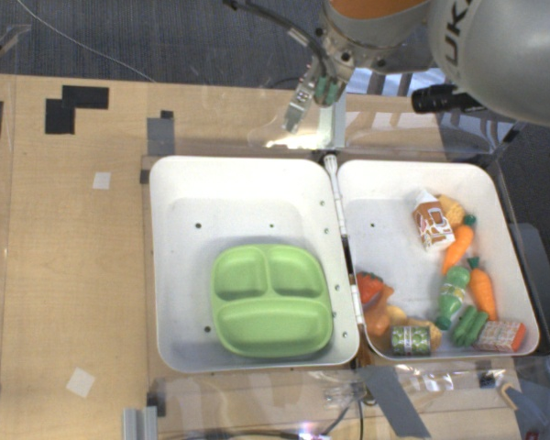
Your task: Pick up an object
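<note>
Two white bins (165, 246) sit on wooden bench (64, 246); claw (316, 99) grip state unclear.

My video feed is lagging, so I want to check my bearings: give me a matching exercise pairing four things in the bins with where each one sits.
Things:
1. green divided plate
2. small brown and white carton
3. green can
4. red and white box

Places:
A. right bin, near right corner
B. left bin, toward its near side
C. right bin, upper middle
D. right bin, along the near edge, left of centre

Pairs: 1-B, 2-C, 3-D, 4-A
</note>
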Controlling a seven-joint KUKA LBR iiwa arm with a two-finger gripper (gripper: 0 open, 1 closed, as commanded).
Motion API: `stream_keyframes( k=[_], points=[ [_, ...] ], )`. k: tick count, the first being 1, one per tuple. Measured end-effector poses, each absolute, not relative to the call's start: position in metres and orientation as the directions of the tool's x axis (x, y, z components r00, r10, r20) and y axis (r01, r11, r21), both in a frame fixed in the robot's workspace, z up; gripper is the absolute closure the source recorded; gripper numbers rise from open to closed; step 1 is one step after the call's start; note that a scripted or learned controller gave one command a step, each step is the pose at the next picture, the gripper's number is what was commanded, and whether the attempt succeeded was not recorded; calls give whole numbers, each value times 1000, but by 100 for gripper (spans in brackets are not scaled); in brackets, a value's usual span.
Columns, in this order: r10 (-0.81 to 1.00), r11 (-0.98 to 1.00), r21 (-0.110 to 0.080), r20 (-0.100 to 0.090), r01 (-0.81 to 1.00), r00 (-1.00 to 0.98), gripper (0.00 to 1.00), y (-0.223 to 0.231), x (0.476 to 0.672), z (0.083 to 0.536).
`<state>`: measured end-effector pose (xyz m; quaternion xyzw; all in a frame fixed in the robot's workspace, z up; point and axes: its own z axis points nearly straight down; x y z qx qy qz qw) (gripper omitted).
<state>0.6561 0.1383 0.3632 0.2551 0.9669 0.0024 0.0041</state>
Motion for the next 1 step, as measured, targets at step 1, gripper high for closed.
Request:
stream_keyframes(
  k=[1],
  points=[
    [504, 863, 5, -5, 504, -863, 100, 151, 659, 336]
  ],
)
